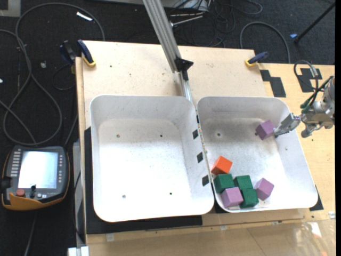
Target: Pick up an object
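My gripper (292,132) hangs over the right bin's (242,104) right wall, at the view's right edge. It is open, with nothing between its fingers. The left finger (283,127) points toward a purple cube (265,129), which lies just left of its tip in the bin's upper right; whether they touch I cannot tell. Near the front of the same bin lie an orange block (222,165), two green blocks (224,182) (246,189) and two more purple cubes (231,197) (265,188), packed close together.
The left bin (106,159) sits against the right one, sharing a middle rim. A grey metal bar (162,28) slants from the top down to where the bins meet. Clamps (85,53) (257,58) grip the board's back corners. A teach pendant (34,176) lies on the floor at left.
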`<state>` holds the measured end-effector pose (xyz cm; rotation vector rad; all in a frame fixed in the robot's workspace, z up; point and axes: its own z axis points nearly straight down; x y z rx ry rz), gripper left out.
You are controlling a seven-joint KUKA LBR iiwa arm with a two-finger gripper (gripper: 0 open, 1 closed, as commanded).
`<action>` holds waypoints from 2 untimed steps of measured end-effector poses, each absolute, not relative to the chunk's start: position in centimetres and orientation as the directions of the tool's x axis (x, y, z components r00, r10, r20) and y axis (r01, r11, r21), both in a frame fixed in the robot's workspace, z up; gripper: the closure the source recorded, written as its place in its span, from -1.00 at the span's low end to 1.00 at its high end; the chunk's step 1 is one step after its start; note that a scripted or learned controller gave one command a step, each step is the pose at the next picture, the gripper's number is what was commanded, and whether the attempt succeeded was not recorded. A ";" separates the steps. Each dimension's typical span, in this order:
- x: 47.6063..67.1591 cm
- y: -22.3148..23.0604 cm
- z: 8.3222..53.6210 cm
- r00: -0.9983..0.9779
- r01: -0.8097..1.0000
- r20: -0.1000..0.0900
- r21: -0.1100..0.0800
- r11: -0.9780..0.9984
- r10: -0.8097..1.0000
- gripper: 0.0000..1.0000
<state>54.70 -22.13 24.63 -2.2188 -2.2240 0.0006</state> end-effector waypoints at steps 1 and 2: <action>61.8 -22.4 17.7 -0.005 1.000 -0.001 0.000 0.005 1.000 -1.00; 58.6 -22.5 20.6 0.001 1.000 -0.001 0.000 -0.001 1.000 -1.00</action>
